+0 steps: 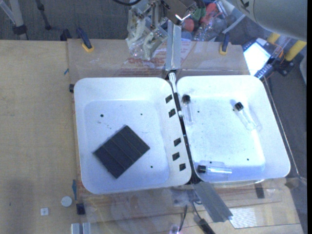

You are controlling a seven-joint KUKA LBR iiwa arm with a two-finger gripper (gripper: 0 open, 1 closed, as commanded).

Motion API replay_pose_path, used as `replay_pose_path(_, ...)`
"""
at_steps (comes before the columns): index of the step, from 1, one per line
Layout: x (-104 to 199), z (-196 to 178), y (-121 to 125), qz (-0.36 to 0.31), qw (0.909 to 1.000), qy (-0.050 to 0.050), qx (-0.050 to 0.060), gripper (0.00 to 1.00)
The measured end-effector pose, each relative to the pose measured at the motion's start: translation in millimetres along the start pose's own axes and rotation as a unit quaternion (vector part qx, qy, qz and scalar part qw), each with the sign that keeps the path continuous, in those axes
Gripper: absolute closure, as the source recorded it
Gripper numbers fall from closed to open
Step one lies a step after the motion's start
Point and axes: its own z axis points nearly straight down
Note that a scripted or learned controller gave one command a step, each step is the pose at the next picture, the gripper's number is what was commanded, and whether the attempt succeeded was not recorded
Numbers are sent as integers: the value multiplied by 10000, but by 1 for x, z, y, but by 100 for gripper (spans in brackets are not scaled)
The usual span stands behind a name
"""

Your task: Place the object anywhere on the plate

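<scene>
A dark, ridged square plate (122, 150) lies flat in the left bin (87, 89), turned like a diamond. Three clear tubes with black caps lie in the right bin (273, 130): one tube (187, 109) by the divider, a second tube (245, 115) toward the back right, and a third tube (212, 169) at the front left corner. My gripper (147, 34) hangs high over the back edge of the bench, behind the left bin and far from the plate and tubes. It is cluttered with cables and pale parts.
The grey arm (273, 4) crosses the top right corner. A metal divider (174, 106) with black tabs separates the bins. Orange clamps (87, 45) hold the back board. Small bits lie on the wooden bench at front left (66, 201).
</scene>
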Motion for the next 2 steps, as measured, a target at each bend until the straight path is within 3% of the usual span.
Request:
replay_pose_path(1, -3, 0, 3, 3030, 9530, 5, 10, 100)
replay_pose_path(2, -8, 0, 10, -250, 9997, -1, 0, 100)
